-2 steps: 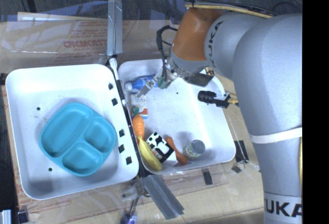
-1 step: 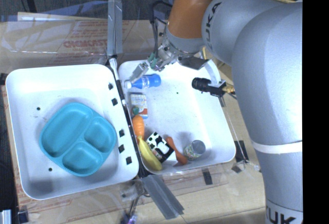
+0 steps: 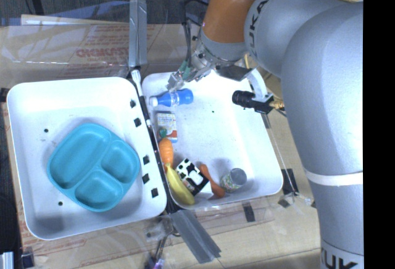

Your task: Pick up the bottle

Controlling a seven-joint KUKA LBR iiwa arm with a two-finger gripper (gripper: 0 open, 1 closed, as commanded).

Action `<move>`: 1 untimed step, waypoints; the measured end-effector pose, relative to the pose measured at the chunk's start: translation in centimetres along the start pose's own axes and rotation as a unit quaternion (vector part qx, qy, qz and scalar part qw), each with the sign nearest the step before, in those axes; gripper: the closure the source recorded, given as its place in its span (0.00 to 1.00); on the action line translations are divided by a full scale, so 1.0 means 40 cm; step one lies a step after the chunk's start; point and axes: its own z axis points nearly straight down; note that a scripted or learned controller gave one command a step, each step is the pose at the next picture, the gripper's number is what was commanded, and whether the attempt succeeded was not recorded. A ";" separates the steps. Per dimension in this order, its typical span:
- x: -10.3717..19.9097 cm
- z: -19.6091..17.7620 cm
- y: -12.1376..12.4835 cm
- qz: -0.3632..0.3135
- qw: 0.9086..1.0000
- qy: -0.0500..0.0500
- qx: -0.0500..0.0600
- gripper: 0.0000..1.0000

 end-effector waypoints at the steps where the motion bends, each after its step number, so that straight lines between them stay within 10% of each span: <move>1: -0.145 0.281 -0.083 0.041 0.999 0.002 0.003 1.00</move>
